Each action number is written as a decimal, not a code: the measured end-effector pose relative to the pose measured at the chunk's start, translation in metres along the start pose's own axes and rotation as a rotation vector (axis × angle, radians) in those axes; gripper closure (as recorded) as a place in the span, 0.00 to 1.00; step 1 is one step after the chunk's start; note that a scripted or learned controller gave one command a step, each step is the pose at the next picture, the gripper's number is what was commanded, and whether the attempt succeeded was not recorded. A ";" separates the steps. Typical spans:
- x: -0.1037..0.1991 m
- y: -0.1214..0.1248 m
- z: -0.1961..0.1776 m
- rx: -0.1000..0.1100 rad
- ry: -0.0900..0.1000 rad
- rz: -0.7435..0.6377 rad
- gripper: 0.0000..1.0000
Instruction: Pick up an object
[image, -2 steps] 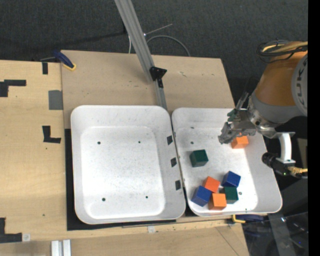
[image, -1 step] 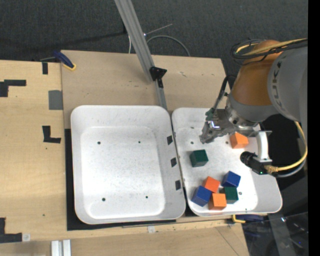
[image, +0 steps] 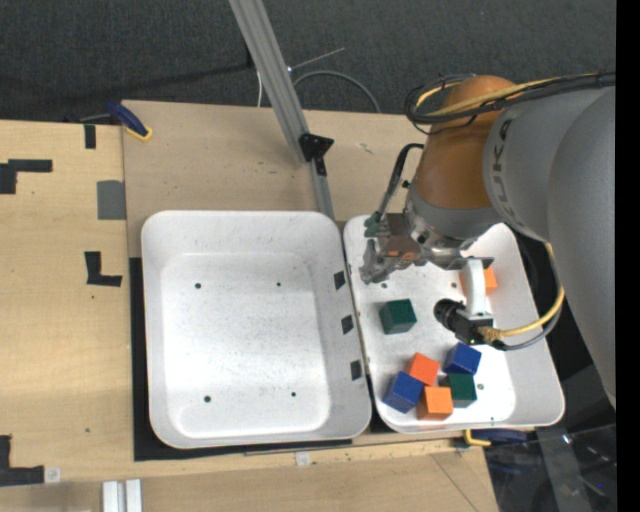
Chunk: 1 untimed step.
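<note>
From the camera view above, 2 shallow white bins sit side by side on the tan desk (image: 60, 330). The left bin (image: 160, 240) is the larger. The right bin (image: 535, 395) holds the blocks. The grey arm (image: 560, 150), with its orange band (image: 460, 150), reaches in from the right and hangs over the upper part of the right bin. Its jaws (image: 378, 262) sit near that bin's upper left corner, just above a dark green block (image: 398, 316); whether they are wide or narrow I cannot tell, and nothing shows between them. Lower in the bin lies a cluster: 1 orange block (image: 424, 368), 1 blue block (image: 404, 391), another orange block (image: 437, 402), a small green block (image: 462, 388) and a second blue block (image: 465, 358). 1 more orange piece (image: 489, 277) peeks out beside the wrist.
</note>
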<state>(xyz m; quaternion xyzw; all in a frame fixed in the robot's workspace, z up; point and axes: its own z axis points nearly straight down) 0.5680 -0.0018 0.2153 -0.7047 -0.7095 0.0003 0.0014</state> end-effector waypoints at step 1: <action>0.054 0.016 -0.014 -0.002 0.001 -0.001 1.00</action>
